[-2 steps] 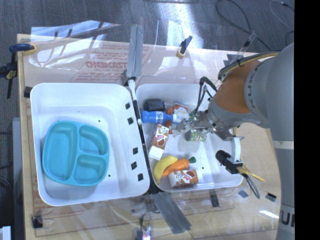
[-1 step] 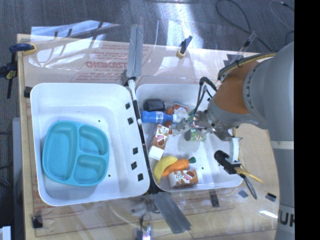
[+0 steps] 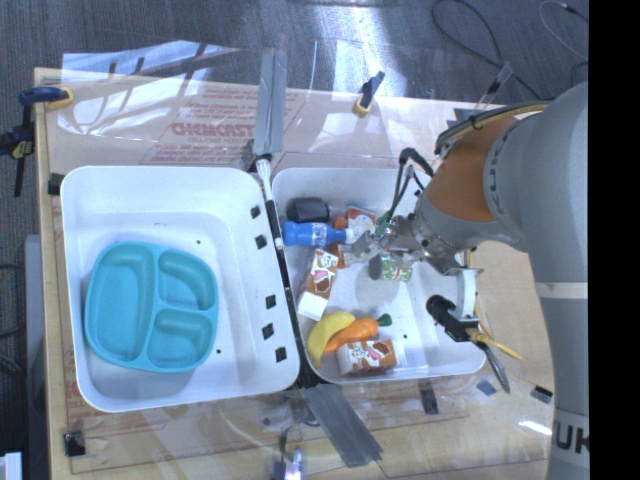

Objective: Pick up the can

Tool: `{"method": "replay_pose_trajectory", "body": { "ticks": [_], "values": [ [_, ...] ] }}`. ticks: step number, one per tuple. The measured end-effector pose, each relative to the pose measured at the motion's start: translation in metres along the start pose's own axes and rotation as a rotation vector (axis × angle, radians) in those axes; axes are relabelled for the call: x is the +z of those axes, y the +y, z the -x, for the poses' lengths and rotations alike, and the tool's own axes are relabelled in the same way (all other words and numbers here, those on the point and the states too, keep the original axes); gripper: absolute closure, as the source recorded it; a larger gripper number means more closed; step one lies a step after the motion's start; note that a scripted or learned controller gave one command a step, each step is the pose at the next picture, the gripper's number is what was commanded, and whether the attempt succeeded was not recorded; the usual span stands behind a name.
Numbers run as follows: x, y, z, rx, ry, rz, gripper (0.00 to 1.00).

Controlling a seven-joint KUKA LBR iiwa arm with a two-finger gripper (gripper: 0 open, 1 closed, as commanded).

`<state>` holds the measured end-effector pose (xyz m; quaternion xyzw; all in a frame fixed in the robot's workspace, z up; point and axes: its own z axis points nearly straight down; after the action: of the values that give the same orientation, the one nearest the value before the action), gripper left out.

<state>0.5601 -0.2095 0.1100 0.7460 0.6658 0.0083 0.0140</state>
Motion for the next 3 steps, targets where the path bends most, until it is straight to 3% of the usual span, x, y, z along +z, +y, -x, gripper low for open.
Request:
{"method": "replay_pose_trajectory", "body": {
  "ticks": [2,3],
  "values": [
    [0.0,-0.008,0.001,-0.057,-0.003,0.002,0.0],
    [0.01,-0.048,-0.013,0.008,0.007,-0.037,0.0]
  ]
}}
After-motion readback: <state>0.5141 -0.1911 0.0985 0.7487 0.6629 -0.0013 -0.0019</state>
